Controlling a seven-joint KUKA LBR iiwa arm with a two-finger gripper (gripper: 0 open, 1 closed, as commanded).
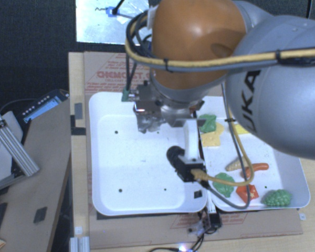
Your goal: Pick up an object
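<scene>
My gripper (148, 121) hangs below the large orange band of the arm, over the back part of the left white bin (121, 193). I see nothing held in it. The right bin (300, 189) holds several small toys. Among them are a green piece (208, 123) on a yellow slab (213, 138), an orange carrot-like piece (248, 167), a leafy green piece (224, 185), a red-orange block (247, 192) and a bumpy green piece (277, 197). The arm hides the back of the right bin.
A black fitting with a yellow cable (185, 167) hangs from the wrist over the divide between the bins. Both bins rest on a cardboard sheet (107, 70). Metal rails (10, 146) and a small device (42, 105) lie to the left of the bench.
</scene>
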